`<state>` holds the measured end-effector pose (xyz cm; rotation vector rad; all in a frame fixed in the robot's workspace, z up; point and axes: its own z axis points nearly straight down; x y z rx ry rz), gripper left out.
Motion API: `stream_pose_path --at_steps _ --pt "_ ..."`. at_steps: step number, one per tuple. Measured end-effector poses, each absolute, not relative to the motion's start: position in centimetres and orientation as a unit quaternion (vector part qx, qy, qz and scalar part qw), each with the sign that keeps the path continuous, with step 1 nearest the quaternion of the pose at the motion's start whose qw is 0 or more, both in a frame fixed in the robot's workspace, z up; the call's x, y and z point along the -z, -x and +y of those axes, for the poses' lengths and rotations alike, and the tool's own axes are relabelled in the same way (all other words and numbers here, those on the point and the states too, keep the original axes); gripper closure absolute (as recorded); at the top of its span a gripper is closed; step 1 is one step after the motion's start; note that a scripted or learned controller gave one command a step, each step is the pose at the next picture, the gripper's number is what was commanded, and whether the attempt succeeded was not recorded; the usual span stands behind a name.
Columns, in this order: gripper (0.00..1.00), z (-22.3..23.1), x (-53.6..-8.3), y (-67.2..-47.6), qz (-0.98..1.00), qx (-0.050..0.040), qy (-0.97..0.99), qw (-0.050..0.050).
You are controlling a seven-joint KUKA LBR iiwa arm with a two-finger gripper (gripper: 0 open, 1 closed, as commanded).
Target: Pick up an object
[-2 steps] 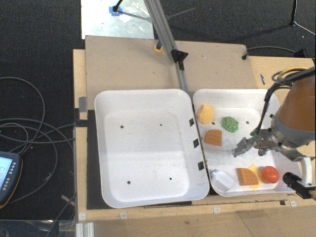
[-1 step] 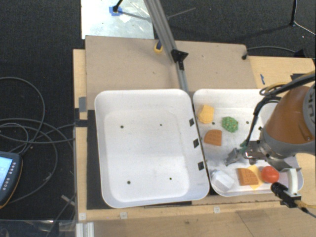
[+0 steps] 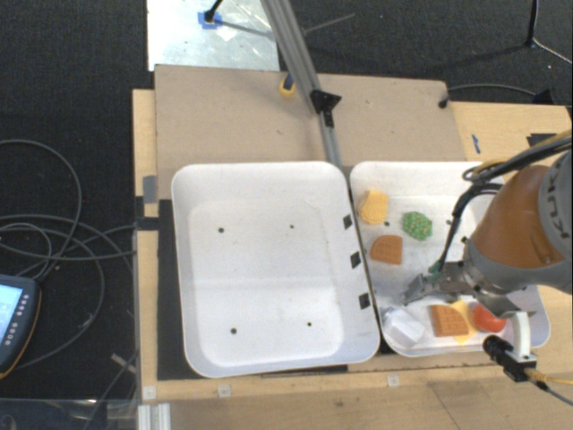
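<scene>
Half the right bin [image 3: 394, 176] hides under the arm [image 3: 519, 231]; whether the gripper [image 3: 419, 288] grips anything, I cannot tell.

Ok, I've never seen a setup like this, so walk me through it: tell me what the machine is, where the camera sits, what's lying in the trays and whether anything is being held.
This is one picture from a camera fixed above a bench, looking down at a slant. The grey and orange shape at the right is a robot arm reaching in; its job is to pick up an object. Its gripper hangs low over the right bin.

Two shallow white bins sit side by side. The left bin shows just a few small dark dots on its floor. The right bin holds small toys: a yellow piece, a green bumpy ball, an orange-brown piece, a waffle-like orange block, a red piece and a white piece.

I cannot make out anything gripped by the robot.
</scene>
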<state>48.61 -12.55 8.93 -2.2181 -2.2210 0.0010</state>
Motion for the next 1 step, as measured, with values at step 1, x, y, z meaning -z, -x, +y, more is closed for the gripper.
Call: stream_pose_path --at_steps 1 --pt "1.0 -12.6 -10.12 -48.74 -0.708 0.0009 0.707 -0.001"
